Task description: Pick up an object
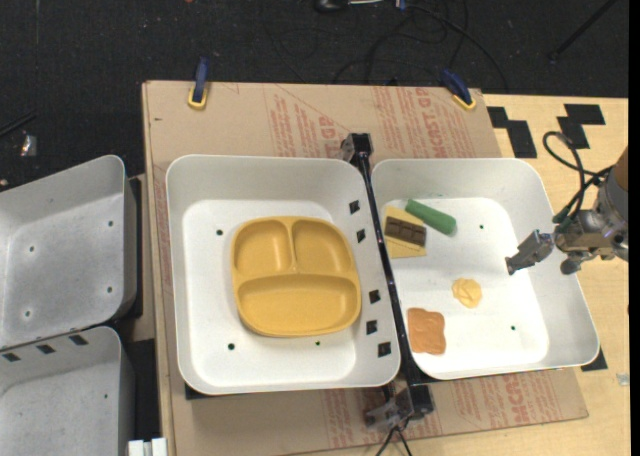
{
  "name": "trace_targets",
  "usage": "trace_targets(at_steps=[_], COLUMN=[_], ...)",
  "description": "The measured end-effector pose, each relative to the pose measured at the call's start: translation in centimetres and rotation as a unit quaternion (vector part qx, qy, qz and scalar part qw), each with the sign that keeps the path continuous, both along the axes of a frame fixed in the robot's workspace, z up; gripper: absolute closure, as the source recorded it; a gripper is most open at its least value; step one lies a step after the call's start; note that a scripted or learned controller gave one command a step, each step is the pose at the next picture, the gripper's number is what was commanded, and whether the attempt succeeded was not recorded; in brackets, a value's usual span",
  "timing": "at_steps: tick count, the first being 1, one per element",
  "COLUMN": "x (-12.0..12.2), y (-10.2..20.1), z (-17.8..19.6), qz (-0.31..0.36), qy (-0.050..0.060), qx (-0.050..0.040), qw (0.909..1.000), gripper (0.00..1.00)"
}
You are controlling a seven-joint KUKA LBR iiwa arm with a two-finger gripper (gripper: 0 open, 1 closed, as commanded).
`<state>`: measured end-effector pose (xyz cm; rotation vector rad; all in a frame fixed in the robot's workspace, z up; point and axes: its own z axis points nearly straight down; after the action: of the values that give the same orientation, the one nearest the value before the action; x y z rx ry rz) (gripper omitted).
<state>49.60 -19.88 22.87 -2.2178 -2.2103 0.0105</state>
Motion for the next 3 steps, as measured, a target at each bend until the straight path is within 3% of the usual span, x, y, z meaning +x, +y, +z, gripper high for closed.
trace_targets(at_steps=[1,3], x=[0.3,0.3], y=[0.1,0.7], z=[0.6,-10.0], qz=[0.002,0.001], qy=[-0.006,-0.004], qx=[-0.0016,-0.0006], qw=[1.0000,1.0000], gripper=[0.00,0.00])
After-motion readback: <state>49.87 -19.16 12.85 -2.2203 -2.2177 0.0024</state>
